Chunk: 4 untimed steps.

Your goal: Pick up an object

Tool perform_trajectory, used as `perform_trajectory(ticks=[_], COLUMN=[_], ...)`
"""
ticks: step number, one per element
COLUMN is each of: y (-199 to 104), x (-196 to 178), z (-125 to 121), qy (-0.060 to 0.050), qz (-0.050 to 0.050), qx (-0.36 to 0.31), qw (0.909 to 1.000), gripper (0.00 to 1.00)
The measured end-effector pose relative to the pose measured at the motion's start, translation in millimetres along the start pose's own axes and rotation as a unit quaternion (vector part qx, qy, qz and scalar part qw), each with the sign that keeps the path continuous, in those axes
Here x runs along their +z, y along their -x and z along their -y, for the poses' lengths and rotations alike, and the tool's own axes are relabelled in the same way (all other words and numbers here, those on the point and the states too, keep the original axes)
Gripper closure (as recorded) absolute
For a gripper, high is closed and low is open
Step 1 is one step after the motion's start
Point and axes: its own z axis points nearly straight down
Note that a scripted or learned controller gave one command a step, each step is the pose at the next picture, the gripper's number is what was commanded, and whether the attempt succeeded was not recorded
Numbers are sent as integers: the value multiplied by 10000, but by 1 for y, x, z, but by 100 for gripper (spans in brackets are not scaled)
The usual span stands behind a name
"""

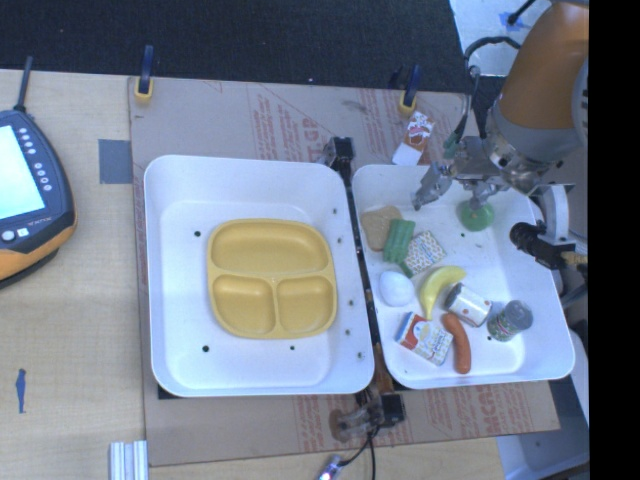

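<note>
Hovering over the far end of the right-hand shallow white bin (pixel 548 320), the grey two-finger gripper (pixel 452 183) carries nothing; whether its claw is apart or together I cannot tell. No object is lifted yet, so the whole pick remains. The candidates lie in that bin: a green round-topped toy (pixel 476 214) just beside the gripper, a yellow plastic banana (pixel 438 286), a red sausage (pixel 458 342), a white egg (pixel 396 288).
</note>
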Motion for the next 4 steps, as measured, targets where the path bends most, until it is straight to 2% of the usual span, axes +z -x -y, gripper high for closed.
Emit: perform_trajectory(ticks=[1,2,3,4], y=[49,22,1,2], x=[68,139,138,128], z=[41,98,69,69], qy=[-6,-6,3,-8], qz=[9,0,3,13], qx=[0,-4,-13,-40], qw=[10000,10000,10000,10000], gripper=[0,0,0,100])
